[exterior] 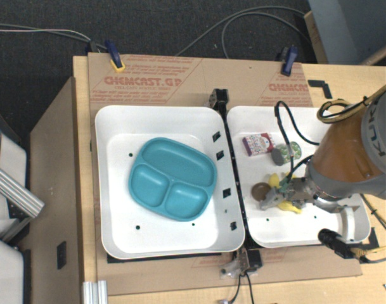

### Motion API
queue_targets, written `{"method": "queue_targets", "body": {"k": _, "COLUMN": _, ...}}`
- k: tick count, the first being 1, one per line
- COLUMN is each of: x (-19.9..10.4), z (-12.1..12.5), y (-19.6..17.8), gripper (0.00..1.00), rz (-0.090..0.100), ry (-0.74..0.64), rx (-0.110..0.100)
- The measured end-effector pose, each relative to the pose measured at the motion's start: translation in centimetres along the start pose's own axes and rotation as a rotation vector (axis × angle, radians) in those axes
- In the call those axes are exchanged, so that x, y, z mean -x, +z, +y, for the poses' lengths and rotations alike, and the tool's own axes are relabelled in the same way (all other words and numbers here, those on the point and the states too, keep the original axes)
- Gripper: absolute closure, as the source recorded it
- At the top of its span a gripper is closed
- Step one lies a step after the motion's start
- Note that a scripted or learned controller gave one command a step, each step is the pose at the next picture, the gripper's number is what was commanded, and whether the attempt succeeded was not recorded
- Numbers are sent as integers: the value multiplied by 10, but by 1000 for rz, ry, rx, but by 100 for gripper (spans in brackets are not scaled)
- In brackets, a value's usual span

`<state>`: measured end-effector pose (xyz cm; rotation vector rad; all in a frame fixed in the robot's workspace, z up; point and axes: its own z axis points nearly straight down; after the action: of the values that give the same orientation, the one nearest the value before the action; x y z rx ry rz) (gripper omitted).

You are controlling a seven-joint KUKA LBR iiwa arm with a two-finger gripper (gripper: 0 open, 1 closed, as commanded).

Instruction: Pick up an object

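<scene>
Bench top is a brown cardboard sheet (180,75) w/ red "CHEMCAST" print, held at the back edge by two blue clamps, one toward the back left (115,56), one toward the back right (288,61). Floor behind it is dark grey carpet (180,11) w/ thin cables looping across. Pale metal rails (12,192) sit off the bench's left side.

Landmark: the black divider strip (231,176) btwn the two white bins.

Left of the strip: left bin (110,170), holding a teal plate (172,178) w/ three compartments, lying flat, roughly mid-bin, apart from the walls.

Right of the strip: right bin (256,233). Near the strip, toward the bin's middle, a small purple-and-white packet (257,144). Just beyond it, further from the strip, a grey-green lump (284,152), touching or nearly touching the packet; can't tell which. Closer to the front, near the strip, a round brown object (261,191) w/ a yellow piece (291,207) just beside it.

Arm (348,154), grey w/ orange band, comes in from the far side of the right bin. Gripper (283,196) is down in the bin, right at the brown object and yellow piece. Fingers are mixed in w/ that clutter, so can't tell if they're spread or closed, or gripping anything. A black cable (288,122) loops from the arm over the right bin.
</scene>
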<state>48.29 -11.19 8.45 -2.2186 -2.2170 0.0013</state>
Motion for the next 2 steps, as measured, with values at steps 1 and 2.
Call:
{"method": "queue_targets", "body": {"k": 1, "x": 0, "z": 1, "y": -11, "gripper": 100, "rz": -2, "ry": 1, "rx": 4}}
{"method": "queue_targets", "body": {"k": 2, "x": 1, "z": 5, "y": -75, "gripper": 100, "rz": -4, "ry": -2, "rx": 10}}
